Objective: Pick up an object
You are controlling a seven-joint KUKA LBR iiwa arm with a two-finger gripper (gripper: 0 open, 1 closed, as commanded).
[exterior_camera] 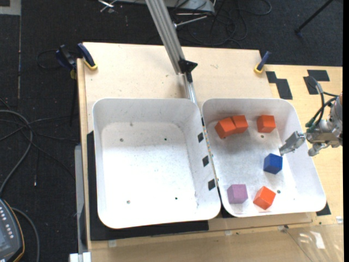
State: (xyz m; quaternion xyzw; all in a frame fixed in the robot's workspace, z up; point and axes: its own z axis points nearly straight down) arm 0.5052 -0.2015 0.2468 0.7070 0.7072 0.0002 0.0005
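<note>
The gripper hangs with fingers spread and nothing between them, the blue cube just left-below it

Both white bins look like smooth plastic. The left bin has small dark specks on its floor and looks a bit dirty. The right bin looks cleaner. The blocks look matt and soft-edged, like foam: the blue block, the purple block and the orange blocks. The bench top is pale, flat wood. The long pole in the upper middle is shiny metal. The gripper at the right edge looks like grey metal.
</note>
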